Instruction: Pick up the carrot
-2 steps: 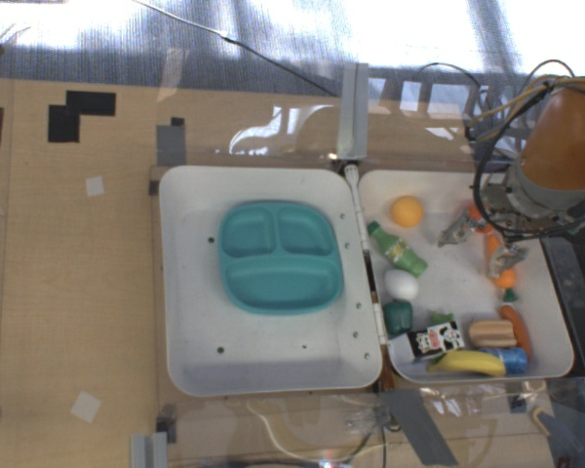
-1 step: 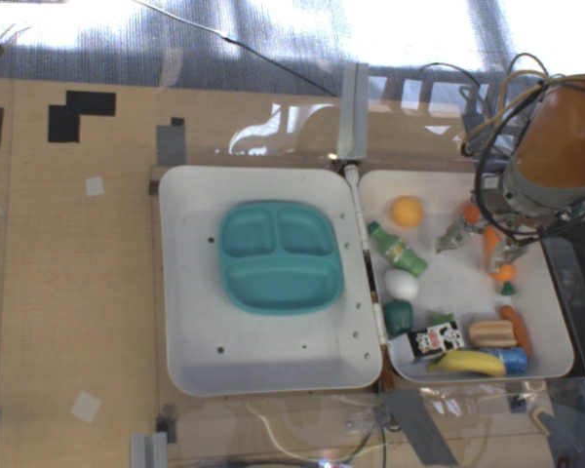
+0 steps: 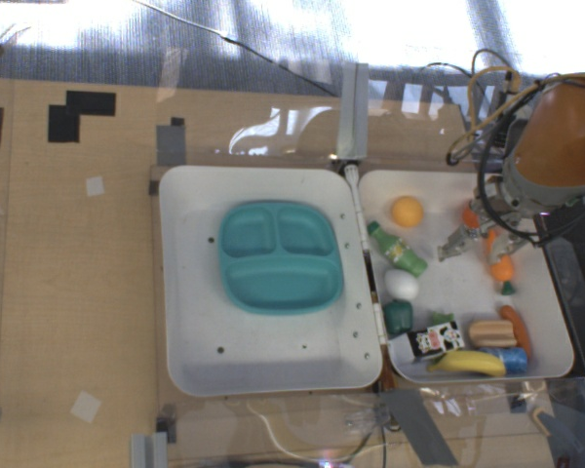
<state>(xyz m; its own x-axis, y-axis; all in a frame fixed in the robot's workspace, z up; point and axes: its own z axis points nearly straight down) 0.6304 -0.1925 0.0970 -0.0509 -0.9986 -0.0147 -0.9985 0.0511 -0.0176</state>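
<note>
The gripper (image 3: 480,245) hangs low over the far right part of the right bin (image 3: 424,188), its two fingers (image 3: 455,245) spread apart with white bin floor showing between them. The carrot (image 3: 502,268) lies just beside the right-hand finger, orange with a small green tip pointing toward the near side; whether finger and carrot touch cannot be made out, and nothing sits between the fingers. An orange ball (image 3: 407,211) rests to the left, with a green bottle (image 3: 397,250) and a white egg (image 3: 402,285) below it. Along the near rim lie a banana (image 3: 467,362), a bread roll (image 3: 492,333) and a sausage (image 3: 516,328). The left bin (image 3: 185,291) carries a teal divided plate (image 3: 281,257).
</note>
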